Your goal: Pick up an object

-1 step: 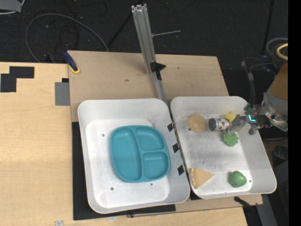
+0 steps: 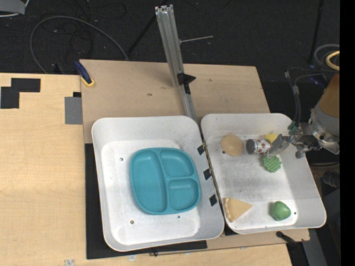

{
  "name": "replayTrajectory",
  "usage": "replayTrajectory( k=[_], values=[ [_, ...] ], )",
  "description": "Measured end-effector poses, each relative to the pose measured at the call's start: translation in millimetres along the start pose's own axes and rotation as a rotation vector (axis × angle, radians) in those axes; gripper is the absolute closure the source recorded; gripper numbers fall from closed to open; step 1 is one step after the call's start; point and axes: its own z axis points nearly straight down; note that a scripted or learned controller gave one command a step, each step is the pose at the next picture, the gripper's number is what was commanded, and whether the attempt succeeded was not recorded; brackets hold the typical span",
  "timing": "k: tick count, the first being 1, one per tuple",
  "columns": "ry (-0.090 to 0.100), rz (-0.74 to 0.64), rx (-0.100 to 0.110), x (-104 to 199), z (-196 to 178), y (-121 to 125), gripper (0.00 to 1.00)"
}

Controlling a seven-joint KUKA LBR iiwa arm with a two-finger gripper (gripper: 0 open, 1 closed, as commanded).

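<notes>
The right bin (image 2: 302,176) holds several small objects. Along its far side lie a tan rounded piece (image 2: 232,145), a dark can-like item (image 2: 255,146) and a small yellow piece (image 2: 270,138). Just below them is a green textured piece (image 2: 272,163). Near the front lie a tan wedge (image 2: 237,208) and a green rounded fruit (image 2: 280,210). My gripper (image 2: 289,143) hangs over the bin's far right edge, just right of the yellow piece and the can. I see nothing held in it.
The left bin (image 2: 108,165) holds a teal divided plate (image 2: 165,180). A metal post (image 2: 172,49) rises behind the bins. Black clips (image 2: 205,173) sit where the two bins meet. The arm's grey wrist (image 2: 327,127) stands off the right bin's right rim.
</notes>
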Motion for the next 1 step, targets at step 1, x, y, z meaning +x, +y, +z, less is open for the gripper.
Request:
replayTrajectory(
  k=[1],
  values=[
    [0.001,0.000,0.005,-9.5,54.0,2.2,0.00]
  ],
)
